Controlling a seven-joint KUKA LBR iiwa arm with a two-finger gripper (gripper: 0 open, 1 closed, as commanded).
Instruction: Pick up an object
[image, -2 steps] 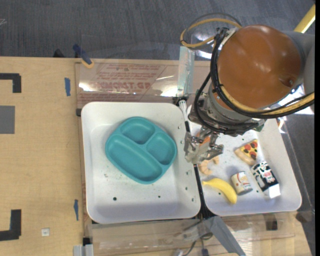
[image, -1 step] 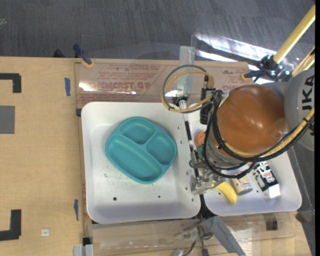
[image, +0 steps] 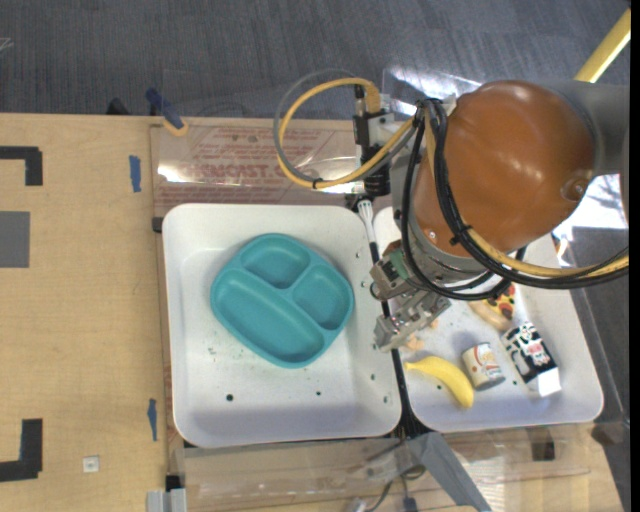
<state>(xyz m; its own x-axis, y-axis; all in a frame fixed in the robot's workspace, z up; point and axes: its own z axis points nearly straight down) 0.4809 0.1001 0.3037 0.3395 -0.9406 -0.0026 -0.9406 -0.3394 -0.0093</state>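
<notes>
Two shallow white bins sit side by side on the table. Left bin (image: 190, 400) carries a teal divided plate (image: 283, 298), three compartments, lying flat and a little skewed, nearer the bin's far edge than its near edge. Small dark specks dot the bin floor around the plate's near side.

Right bin (image: 575, 400) holds the small items, all grouped toward its near edge. A banana (image: 443, 377) lies on the floor close to the wall shared with the left bin, curved, stem end pointing toward that wall. Just beside it, toward the right edge, a small can (image: 485, 364) lies on its side. Further right, a black-and-white cow-patterned item (image: 530, 350) with a white block at its near end. A tan and orange-red object (image: 497, 308) sits behind the can, partly covered by cables.

The arm (image: 510, 165) comes in from the right, its orange band large over the far part of the right bin, black and yellow cables looping around it. The pincer (image: 400, 328) hangs low at the left side of the right bin, just by the shared wall, above and behind the banana's stem end. Metal fingers blur together with the wrist hardware; cannot tell whether they stand wide or narrow. Nothing is seen between them.
</notes>
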